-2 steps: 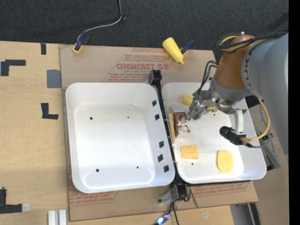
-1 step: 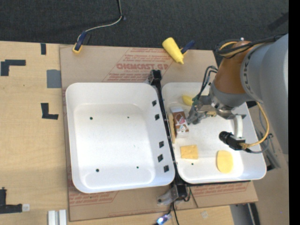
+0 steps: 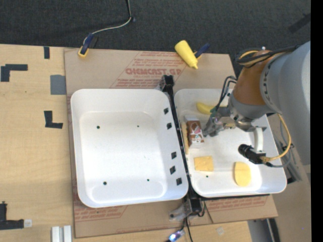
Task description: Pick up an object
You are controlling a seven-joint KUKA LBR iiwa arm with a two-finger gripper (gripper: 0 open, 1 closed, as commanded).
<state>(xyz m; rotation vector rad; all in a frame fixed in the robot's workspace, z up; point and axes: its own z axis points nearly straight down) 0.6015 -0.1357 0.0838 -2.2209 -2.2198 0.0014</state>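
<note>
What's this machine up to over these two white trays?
A grey robot arm is reaching into the right bin, its gripper low beside a small brown packet. It holds nothing that I can see. Also in that bin lie a yellow square block, a yellow rounded piece and a yellow piece near the gripper. The left bin sits alongside.

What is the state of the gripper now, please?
Gripper: low in the right bin, beside the brown packet; open or closed cannot be told.
</note>
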